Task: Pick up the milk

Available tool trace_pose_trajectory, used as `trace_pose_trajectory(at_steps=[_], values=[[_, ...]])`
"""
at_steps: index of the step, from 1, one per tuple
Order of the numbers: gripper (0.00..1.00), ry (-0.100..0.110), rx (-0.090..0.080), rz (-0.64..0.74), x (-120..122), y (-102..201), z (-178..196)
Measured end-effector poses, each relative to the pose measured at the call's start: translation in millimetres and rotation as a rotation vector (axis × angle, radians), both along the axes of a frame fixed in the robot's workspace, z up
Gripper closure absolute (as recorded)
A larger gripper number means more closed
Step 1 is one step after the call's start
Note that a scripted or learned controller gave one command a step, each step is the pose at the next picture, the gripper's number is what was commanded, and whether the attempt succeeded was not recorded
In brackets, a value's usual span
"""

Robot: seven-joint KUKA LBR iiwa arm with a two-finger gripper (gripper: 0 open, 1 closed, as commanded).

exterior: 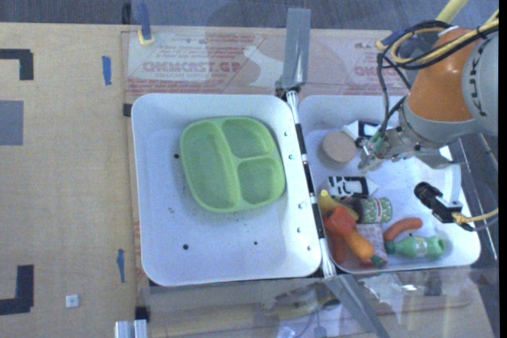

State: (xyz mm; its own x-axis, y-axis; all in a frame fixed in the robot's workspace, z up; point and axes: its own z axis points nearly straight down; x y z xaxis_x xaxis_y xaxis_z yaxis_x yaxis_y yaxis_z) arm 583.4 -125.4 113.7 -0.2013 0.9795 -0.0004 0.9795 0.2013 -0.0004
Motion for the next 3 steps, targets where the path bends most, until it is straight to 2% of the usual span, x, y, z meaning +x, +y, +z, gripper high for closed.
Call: trace_pose_trajectory(at_steps=[1, 2, 3], values=[[1.0, 0.001, 0.0, -0.024, 9.4, 30.0, 4.0], [0.0, 0.001, 0.0, -0.025, 9.3, 29.6, 3.9], [0.0, -0.006, 0.002, 0.224, -14.4, 22.9, -26.7]])
